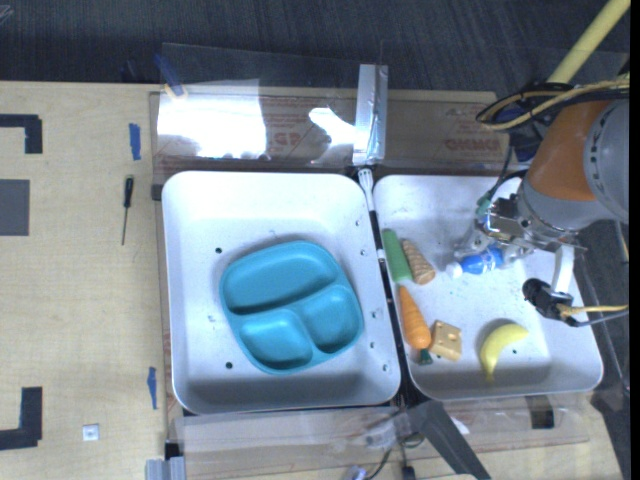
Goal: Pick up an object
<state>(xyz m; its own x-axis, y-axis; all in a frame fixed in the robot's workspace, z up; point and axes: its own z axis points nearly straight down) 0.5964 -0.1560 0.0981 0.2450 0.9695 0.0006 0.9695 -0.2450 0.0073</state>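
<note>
In the right bin (pixel 570 373) my gripper (pixel 487 245) hangs low near the middle, reaching in from the right. A small blue and white object (pixel 477 263) lies right at its tip; whether it is gripped is not clear. A yellow banana (pixel 499 344) rests near the front. An orange carrot (pixel 413 318) lies along the left wall, with a green vegetable (pixel 395 255) and a tan corn-like piece (pixel 418 265) behind it. A tan cracker-like square (pixel 446 341) sits beside the carrot's tip.
The left bin (pixel 190 268) holds a blue divided plate (pixel 290 303). A metal divider (pixel 378 258) separates the bins. Yellow cables (pixel 520 103) loop behind the arm's orange band (pixel 560 158). A black connector (pixel 542 295) hangs by the right bin's right side.
</note>
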